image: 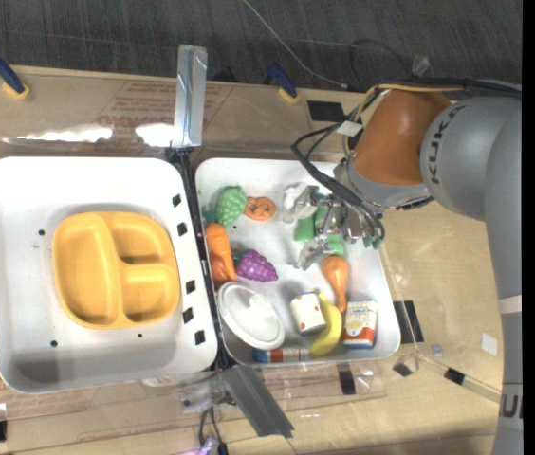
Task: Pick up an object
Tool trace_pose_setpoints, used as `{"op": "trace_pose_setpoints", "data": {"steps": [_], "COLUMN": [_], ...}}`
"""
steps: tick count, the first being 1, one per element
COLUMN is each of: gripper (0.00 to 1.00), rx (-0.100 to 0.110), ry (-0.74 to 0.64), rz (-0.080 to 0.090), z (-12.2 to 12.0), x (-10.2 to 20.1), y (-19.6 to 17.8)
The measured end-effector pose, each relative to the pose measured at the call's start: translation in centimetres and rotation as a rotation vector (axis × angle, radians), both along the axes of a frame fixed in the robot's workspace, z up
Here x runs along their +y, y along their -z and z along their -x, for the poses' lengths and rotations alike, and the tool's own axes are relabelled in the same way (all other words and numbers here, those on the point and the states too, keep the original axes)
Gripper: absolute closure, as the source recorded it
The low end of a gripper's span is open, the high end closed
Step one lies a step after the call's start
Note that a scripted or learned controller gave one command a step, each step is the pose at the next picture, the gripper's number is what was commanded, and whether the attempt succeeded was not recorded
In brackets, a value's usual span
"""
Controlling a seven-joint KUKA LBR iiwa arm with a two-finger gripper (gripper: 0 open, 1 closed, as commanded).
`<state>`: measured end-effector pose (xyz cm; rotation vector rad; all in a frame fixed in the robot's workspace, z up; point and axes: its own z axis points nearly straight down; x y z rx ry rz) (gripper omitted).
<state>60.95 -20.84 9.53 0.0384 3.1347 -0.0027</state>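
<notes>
- Gripper [317, 230] hangs low in the right bin [381, 263], fingers spread, gripping nothing.
- Carrot [336, 279] lies just beside it, toward the bin's right edge.
- Centre over the carrot and close across its width.

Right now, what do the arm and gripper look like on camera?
The arm is rounded grey metal with a glossy orange band above the wrist. Black cables loop beside it. The gripper is silvery metal with green parts.
</notes>
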Motion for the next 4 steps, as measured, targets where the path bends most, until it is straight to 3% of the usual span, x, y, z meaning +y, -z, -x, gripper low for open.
{"op": "trace_pose_setpoints", "data": {"steps": [1,2,3,4], "gripper": [0.00,0.00,0.00,1.00], "rx": [0.000,0.000,0.005,0.001], "ry": [-0.062,-0.190,-0.203,-0.209], "rz": [0.000,0.000,-0.001,0.000], "z": [-0.4,-2.7,3.6,3.4], "x": [0.8,0.1,0.1,0.3], "y": [0.1,0.0,0.2,-0.9]}}
